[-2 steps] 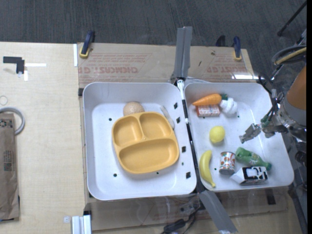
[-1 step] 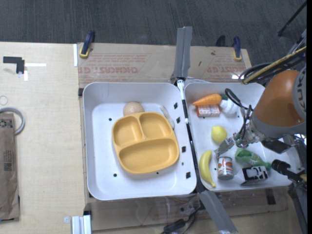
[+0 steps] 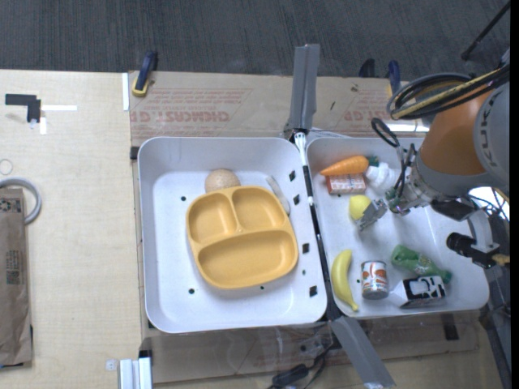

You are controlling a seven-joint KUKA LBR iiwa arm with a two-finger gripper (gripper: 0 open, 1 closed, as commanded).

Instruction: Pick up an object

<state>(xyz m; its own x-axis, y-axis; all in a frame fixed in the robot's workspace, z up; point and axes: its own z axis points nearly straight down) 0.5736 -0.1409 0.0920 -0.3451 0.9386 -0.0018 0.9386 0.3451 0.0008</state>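
On the bench (image 3: 73, 314), the left bin (image 3: 154, 241) holds a yellow divided plate (image 3: 242, 237) at its centre, with a pale round lump (image 3: 220, 179) touching the plate's rim at 11 o'clock. The right bin (image 3: 320, 241) holds a banana (image 3: 344, 279) at its 8 o'clock corner and a small can (image 3: 373, 279) just right of it. A red packet (image 3: 346, 185) lies at 11 o'clock with a carrot (image 3: 345, 166) just above it, and a lemon (image 3: 359, 207) sits below the packet. The jaws (image 3: 371, 215) hang just right of the lemon, at its 4 o'clock; whether they are open or closed cannot be told. A green leafy thing (image 3: 416, 259) and a black-and-white box (image 3: 424, 289) lie at 4 o'clock.
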